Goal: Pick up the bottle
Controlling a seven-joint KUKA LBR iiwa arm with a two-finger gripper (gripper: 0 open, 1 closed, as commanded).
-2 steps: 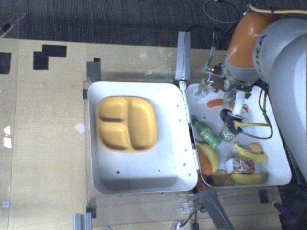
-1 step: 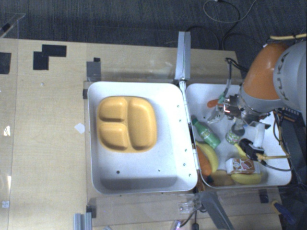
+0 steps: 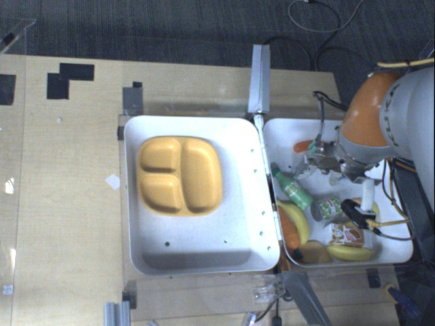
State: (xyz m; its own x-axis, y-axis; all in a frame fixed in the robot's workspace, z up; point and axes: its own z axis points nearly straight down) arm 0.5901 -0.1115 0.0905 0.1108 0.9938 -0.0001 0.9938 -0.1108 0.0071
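Observation:
The bottle [image 3: 293,191] is green and lies on its side along the left wall of the right bin [image 3: 402,248], its cap end pointing up-left. My gripper [image 3: 325,160] hangs over the upper middle of that bin, above and to the right of the bottle and apart from it. Nothing shows between the gripper and the bottle.
Around the bottle lie a banana [image 3: 296,220], a second banana [image 3: 350,252], a green-labelled can [image 3: 327,209], a printed packet [image 3: 346,234], an orange fruit [image 3: 289,235], a brown fruit [image 3: 312,252] and a red thing [image 3: 302,145]. The left bin [image 3: 197,260] holds a yellow divided plate [image 3: 180,175].

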